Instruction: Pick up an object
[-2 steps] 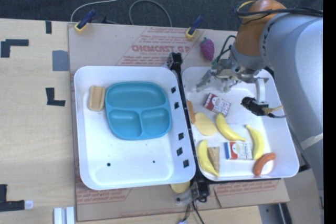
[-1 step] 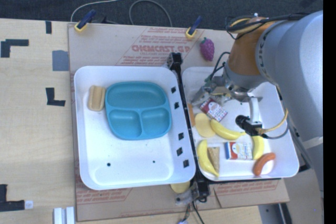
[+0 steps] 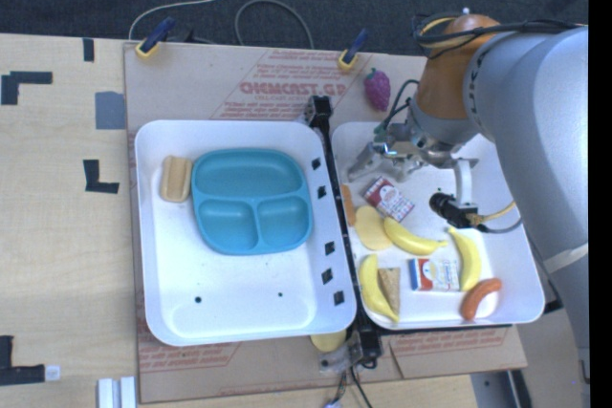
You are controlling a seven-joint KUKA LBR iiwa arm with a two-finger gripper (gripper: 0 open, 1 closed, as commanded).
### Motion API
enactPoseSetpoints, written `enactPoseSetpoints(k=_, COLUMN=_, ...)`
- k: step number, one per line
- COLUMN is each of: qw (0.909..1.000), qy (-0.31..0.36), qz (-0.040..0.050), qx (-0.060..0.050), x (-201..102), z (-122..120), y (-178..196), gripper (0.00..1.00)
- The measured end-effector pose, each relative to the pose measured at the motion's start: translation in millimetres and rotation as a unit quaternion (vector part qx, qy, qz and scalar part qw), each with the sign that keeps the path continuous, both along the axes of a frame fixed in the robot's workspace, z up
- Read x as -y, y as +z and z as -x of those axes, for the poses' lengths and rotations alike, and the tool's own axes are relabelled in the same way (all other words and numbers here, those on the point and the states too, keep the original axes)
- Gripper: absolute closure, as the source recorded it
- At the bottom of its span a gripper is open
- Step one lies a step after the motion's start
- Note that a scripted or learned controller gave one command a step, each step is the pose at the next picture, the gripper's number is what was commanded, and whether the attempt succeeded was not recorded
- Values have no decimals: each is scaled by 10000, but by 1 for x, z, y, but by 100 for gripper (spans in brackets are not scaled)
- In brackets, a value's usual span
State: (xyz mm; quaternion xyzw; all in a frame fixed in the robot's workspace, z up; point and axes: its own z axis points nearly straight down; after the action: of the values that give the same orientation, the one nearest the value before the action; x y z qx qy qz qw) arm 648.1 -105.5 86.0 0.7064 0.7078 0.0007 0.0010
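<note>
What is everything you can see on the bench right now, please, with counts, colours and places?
bins: 2, white, side by side on the brown board
divided plate: 1, blue, in the left bin
bread slice: 1, tan, left bin, at the plate's left edge
bananas: 3, yellow, right bin, middle and near side
small packet: 1, red and white, right bin, just below the gripper
carton: 1, white with red and blue, right bin, near side
sausage: 1, orange-red, right bin, near right corner
purple fruit: 1, on the board beyond the right bin
clamps: 2, blue and yellow, at the board's far edge
arm: 1, grey with orange band, from the right
gripper: 1, metallic, over the right bin's far part
</note>
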Motion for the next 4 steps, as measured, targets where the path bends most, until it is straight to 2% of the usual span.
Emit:
enactPoseSetpoints(k=1, qw=10000, qy=-8, qz=11, qx=16, x=-8, z=39, y=1, gripper=0)
enactPoseSetpoints(k=2, qw=10000, qy=2, qz=1, qx=4, x=4, z=0, y=0, gripper=0)
enactPoseSetpoints(k=3, qw=10000, qy=-7, qz=11, qx=14, x=1, z=22, y=1, gripper=0)
enactPoseSetpoints(k=4, qw=10000, qy=-2, qz=6, qx=0, x=-7, z=5, y=0, gripper=0)
